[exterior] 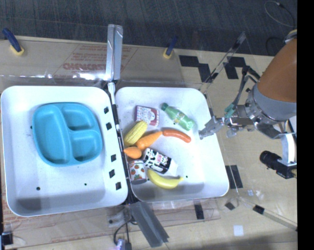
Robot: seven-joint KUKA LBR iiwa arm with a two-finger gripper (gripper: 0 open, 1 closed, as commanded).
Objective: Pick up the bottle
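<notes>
1. The small green translucent plastic bottle (178,116) lies on its side in the right shallow white bin (214,160), near the far right corner.
2. The metal gripper (206,130) hangs above that bin's right rim; its grasp state cannot be told.
3. A glossy orange sausage (176,135) lies just beside the bottle.

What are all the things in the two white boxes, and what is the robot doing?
Tray: 1, blue, with compartments, in the left bin.
Bottle: 1, green, lying in the right bin, near its far right side.
Corn: 1, yellow, by the divider.
Carrot: 1, orange, middle.
Sausage: 1, orange-red, below the bottle.
Banana: 1, yellow, near edge.
Carton: 1, black-and-white, above the banana.
Packet: 1, dark red, far side.
Arm: 1, grey and orange, right of the bins.
Gripper: 1, at the right bin's right rim, apart from the bottle.
</notes>
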